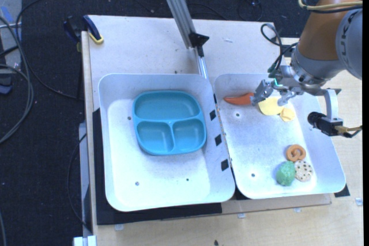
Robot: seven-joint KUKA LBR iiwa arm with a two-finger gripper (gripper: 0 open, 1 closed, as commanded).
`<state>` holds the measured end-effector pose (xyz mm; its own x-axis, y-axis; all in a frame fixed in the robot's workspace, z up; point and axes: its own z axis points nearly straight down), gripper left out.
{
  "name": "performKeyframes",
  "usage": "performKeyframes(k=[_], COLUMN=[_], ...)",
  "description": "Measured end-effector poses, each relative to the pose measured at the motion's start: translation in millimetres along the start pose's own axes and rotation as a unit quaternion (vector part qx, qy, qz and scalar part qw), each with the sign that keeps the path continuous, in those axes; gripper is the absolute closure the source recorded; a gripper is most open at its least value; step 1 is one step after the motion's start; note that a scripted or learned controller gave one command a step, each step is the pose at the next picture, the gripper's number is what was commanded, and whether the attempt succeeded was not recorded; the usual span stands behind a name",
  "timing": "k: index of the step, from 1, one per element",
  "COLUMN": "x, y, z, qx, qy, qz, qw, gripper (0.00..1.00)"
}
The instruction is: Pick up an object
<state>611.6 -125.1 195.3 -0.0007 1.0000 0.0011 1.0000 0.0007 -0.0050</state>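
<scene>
- The grey arm with its orange band reaches in over the far right corner of the table, which is pale and carries two shallow white bins side by side.
- The claw hangs low over the far edge of the right white bin, just beside a pale yellow, rounded plastic piece; whether it is spread or closed cannot be told, and nothing can be seen between its tips.
- An orange carrot-shaped toy lies along the far edge of that bin, its thick end next to the claw and its point towards the left bin.
- A smaller yellow lump sits just beside the pale yellow piece, on its right.
- Near the right bin's near right corner lie three things close together: an orange ring-shaped pretzel toy, a round speckled cookie toy and a green knobbly ball-shaped toy, the green one touching the cookie.
- The left white bin holds a blue plastic plate with three compartments, lying flat towards the bin's far right part.
- A slanted metal rail comes down to the far edge between the bins.
</scene>
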Motion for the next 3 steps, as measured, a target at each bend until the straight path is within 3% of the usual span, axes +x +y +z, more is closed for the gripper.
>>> performKeyframes(k=[1,3], x=[0,3], y=[1,3], z=[-2,104], qx=[-0.002,-0.002], qy=[0.0,-0.001], qz=[0.0,0.0], qw=[1.0,1.0], gripper=[0.0,0.0])
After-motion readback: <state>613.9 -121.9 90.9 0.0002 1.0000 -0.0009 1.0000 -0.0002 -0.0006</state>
